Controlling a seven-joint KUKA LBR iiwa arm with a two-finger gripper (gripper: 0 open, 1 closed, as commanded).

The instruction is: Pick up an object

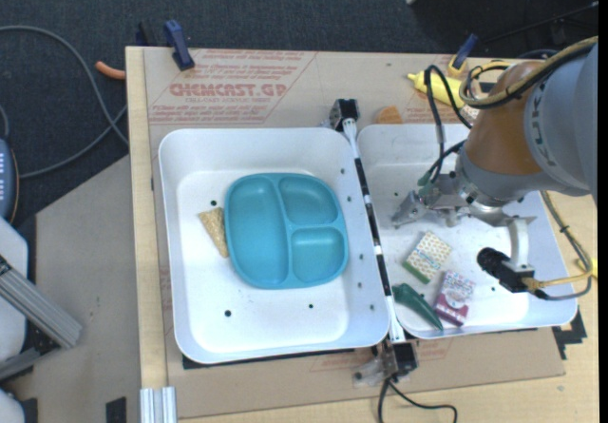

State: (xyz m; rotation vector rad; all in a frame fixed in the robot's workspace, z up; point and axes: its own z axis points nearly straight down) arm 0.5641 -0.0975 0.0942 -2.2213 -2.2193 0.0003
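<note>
Hovering low in the right bin (404,147), the pincer (416,208) sits over the bin's bare floor close to the divider between the two bins. The grey arm with its orange band (499,141) comes in from the right. I cannot tell whether the pincer is open or closed. Nothing shows inside it, so there is no grasp to report.

Camera view, right bin: three candidates, all on the front side of the pincer.
- The small patterned box (427,256) is nearest, lying flat and skewed, apart from the pincer.
- The pink packet (454,296) lies just beside the box, toward the front rim.
- The green piece (416,305) lies at the front-left corner against the wall, just beside the packet.

Camera view, left bin (176,164): the teal divided plate (285,229) lies flat in the middle. A tan cracker-like piece (214,227) touches its left rim. I cannot tell if it is tucked under. Both are well apart from the pincer. The surface (237,88) under the bins is plain board.

Step, as a judgement: this is approach or pre-grasp, early in the task, with no object lifted.

The likely next move is to shift toward the bin's front and centre over the patterned box. The pincer would then line up across the box's narrow side, drop, close and lift. The box lies flat, so the pincer may slide off or nudge the packet.
</note>
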